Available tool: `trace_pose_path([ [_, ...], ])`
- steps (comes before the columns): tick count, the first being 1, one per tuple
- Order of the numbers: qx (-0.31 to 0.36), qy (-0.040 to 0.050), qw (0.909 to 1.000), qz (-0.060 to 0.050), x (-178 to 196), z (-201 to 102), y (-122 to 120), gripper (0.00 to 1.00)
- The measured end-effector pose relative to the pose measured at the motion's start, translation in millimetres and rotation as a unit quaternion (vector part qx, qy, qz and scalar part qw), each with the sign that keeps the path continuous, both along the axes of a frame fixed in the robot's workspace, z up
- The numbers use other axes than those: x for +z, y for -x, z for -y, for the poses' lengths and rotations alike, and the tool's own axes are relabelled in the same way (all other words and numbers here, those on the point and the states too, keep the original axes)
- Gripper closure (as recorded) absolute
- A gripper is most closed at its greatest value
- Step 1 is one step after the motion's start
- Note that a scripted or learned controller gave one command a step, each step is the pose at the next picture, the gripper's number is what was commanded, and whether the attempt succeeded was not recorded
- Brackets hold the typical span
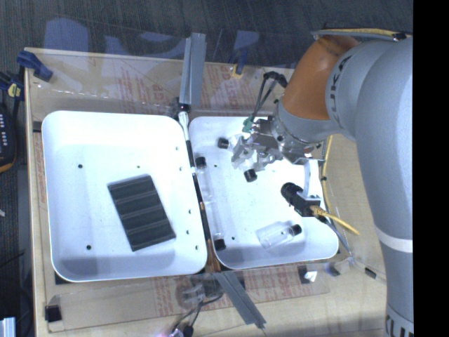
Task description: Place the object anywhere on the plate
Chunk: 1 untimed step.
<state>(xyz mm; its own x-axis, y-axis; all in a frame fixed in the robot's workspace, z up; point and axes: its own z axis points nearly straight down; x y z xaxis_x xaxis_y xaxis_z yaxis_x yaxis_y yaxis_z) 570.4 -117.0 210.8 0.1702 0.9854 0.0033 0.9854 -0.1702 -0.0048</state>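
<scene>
You have the dark grey ribbed rectangular plate lying tilted in the left white bin. The small clear plastic bottle with a black cap lies at five o'clock in the right white bin. The gripper hovers at twelve o'clock there; its state I cannot tell.

Light falls hard from above on my two white bins, which glare almost featureless, washing out their floors. The dark floor at twelve o'clock stays dim. Soft shadows pool along the left bin's six o'clock wall. My arm at three o'clock looks slightly soft, perhaps out of focus. Overall grainy.
</scene>
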Motion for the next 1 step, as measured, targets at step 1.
trace_pose_path([
  [1, 0.032, 0.0005, 0.9995, 0.0, -20.6, -76.7, -48.9, 1.0],
])
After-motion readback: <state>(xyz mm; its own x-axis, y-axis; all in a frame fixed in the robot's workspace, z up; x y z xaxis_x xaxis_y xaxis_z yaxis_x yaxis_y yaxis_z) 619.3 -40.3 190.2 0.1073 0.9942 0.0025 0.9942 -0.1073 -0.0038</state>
